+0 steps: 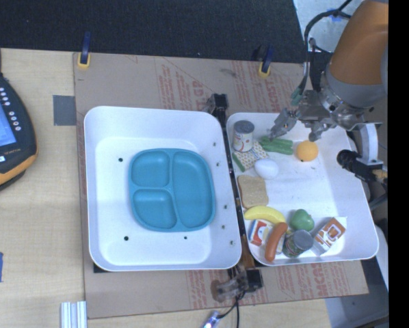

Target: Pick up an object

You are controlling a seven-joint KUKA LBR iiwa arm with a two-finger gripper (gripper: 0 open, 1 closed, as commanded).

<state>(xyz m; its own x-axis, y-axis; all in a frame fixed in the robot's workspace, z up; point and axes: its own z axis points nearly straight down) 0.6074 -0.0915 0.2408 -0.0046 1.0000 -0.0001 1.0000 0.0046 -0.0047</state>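
Objects for the picking are lying in the right bin (351, 203), none of them between the gripper's fingers. Along that bin's left side a small can (243, 135) is standing near the top corner, with a green-striped packet (243, 159) just below it, a white egg (266, 168) beside that, and a slice of toast (252, 190) lying further down. A green bean pod (277, 145) is lying near the top, just right of the can, and an orange ball (306, 151) is sitting to its right, a little apart. Along the bin's near edge a cluster is crowding together: a yellow banana (265, 214), a red-and-white carton (258, 232) under it, a hot dog (275, 241) leaning across, a green pepper (301, 219), a grey tin (299, 243) and another carton (330, 234) to the right. The gripper (300, 123) is hanging over the top of the right bin, its two fingers spread apart, one tip pointing down toward the bean pod and the other toward the orange ball, pinching nothing. The left bin (102, 183) is holding a blue divided plate (172, 188) with three compartments, lying flat in the middle. A teach pendant (3, 139) is resting on the bench at the far left.
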